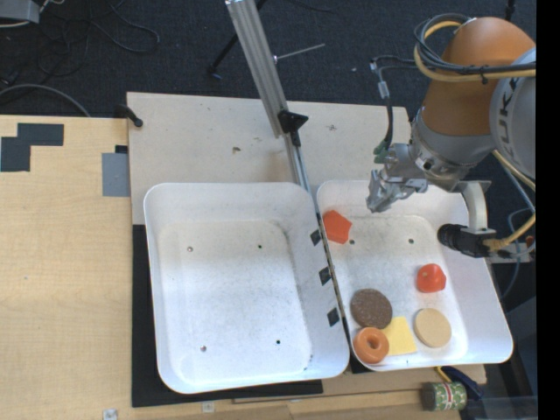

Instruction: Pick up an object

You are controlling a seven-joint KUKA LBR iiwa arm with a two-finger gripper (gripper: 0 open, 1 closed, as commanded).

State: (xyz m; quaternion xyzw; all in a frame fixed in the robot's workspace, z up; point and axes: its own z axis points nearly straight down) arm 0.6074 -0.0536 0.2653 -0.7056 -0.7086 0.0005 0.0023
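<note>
The pincer (383, 201) hangs over the far end of the right bin (490, 339), holding nothing; whether its fingers are spread I cannot tell. Nearest lies the orange block (337, 226), just beside the bin's left wall. A good grasp probably means shifting left, centring over the block, then descending clear of that wall.

The arm comes in from about two o'clock, its bulky orange band at the upper right and the grey wrist section just beneath it, slanting down toward eight o'clock. Dark cables loop over the top of the orange part and trail off at three o'clock. The claw (382, 198) hangs at the end of the wrist, pointing down and a little to the left, its metal tip narrow and empty as far as can be seen.
</note>
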